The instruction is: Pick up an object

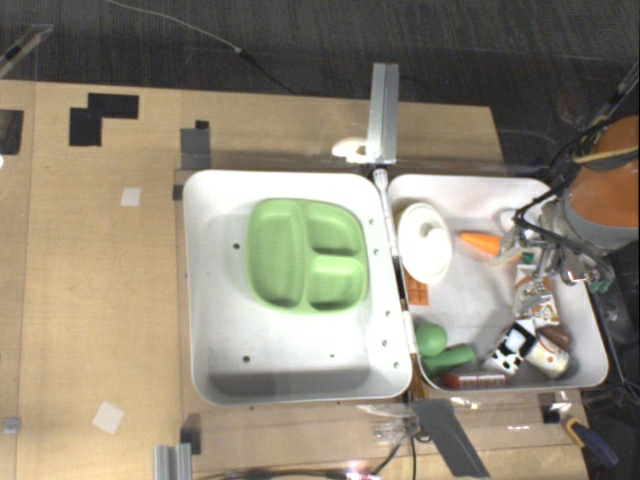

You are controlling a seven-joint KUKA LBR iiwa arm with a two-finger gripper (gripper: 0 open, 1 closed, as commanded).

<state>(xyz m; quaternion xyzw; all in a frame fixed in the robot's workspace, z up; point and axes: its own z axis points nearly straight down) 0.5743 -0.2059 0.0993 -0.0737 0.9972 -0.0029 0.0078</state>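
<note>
The right bin (465,181) holds several small things. A white round lid (425,240) lies at its left, with an orange carrot (480,242) beside it. Along the front wall lie a green toy (445,353), a red marker (472,379), a black-and-white toy (512,350) and a brown-and-white cup (552,354). My gripper (543,265) hangs over the bin's right side, just right of the carrot and above a small printed packet (537,300). Its body and cables hide what lies directly under it.
The left bin (215,288) holds a green divided plate (305,253). A metal post (384,108) stands behind the wall between the bins. A small orange label (417,293) lies by the right bin's left wall. The arm's orange band (610,193) sits at the right edge.
</note>
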